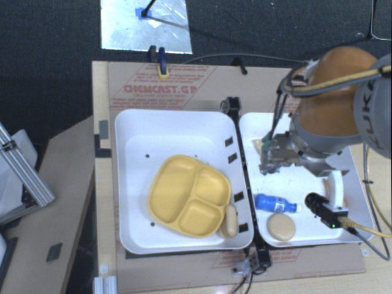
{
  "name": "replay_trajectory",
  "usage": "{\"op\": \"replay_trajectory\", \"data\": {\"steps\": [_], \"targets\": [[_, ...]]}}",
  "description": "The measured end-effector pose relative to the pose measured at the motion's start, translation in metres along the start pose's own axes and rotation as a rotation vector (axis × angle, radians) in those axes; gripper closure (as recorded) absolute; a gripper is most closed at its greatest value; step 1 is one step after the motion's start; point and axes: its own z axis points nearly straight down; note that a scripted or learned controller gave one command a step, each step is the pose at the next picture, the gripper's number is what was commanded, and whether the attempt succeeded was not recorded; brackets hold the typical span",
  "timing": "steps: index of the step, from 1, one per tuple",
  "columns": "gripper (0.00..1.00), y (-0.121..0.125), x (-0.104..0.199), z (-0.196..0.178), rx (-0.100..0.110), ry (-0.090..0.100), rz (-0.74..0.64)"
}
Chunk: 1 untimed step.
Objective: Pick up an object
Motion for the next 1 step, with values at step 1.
{"op": "replay_trajectory", "data": {"steps": [1], "targets": [[1.00, -0.0092, 0.0425, 0.0122, 0.001, 0.000, 0.001]]}}
